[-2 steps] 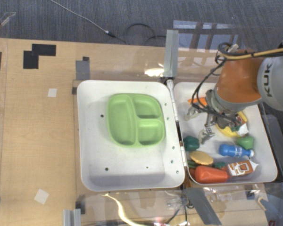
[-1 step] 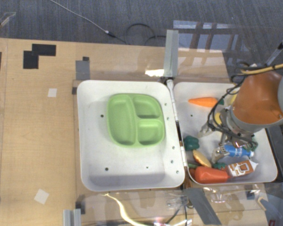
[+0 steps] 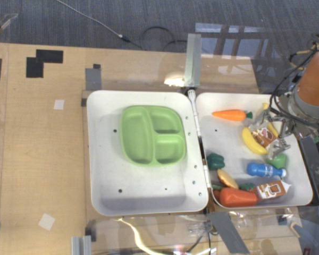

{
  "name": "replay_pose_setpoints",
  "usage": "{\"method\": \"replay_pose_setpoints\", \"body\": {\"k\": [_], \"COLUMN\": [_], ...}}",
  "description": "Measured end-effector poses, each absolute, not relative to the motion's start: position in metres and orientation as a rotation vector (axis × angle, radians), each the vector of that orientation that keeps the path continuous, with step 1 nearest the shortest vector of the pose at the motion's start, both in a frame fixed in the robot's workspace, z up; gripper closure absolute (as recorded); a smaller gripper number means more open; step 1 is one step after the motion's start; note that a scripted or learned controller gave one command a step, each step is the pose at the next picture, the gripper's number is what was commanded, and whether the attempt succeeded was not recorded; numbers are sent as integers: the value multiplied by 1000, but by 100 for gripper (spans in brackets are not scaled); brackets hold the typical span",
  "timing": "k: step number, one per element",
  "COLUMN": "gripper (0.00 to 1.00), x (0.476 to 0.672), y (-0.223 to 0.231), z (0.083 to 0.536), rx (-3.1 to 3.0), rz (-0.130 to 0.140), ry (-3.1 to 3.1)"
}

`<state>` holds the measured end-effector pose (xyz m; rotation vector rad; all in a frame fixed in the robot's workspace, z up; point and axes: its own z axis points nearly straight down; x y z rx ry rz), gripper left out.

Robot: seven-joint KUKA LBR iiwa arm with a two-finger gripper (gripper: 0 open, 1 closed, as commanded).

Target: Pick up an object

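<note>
Hovering gripper (image 3: 279,134) at right bin's (image 3: 226,129) right edge, above banana (image 3: 253,141) and snack packet (image 3: 264,137) (finger state unclear); green divided plate (image 3: 151,135) mid left bin (image 3: 103,158).

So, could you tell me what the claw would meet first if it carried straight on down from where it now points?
Probably the small green item right under the claw, beside the banana in the right bin. Depth is hard to judge from this slanted view.

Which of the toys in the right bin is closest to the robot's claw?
The banana: it lies just left of the gripper, while the carrot and bottle sit farther off.
</note>
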<state>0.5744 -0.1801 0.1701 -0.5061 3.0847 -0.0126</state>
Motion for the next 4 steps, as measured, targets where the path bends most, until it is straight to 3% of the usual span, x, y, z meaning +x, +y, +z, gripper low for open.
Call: {"method": "replay_pose_setpoints", "body": {"k": [1, 2, 3, 4], "gripper": [0, 100, 0, 0], "x": [562, 565, 564, 626], "y": [-205, -205, -204, -144], "z": [90, 103, 102, 89], "rx": [-376, -380, -381, -297], "rz": [-7, -10, -9, 1], "ry": [3104, 3096, 3097, 3115]}}
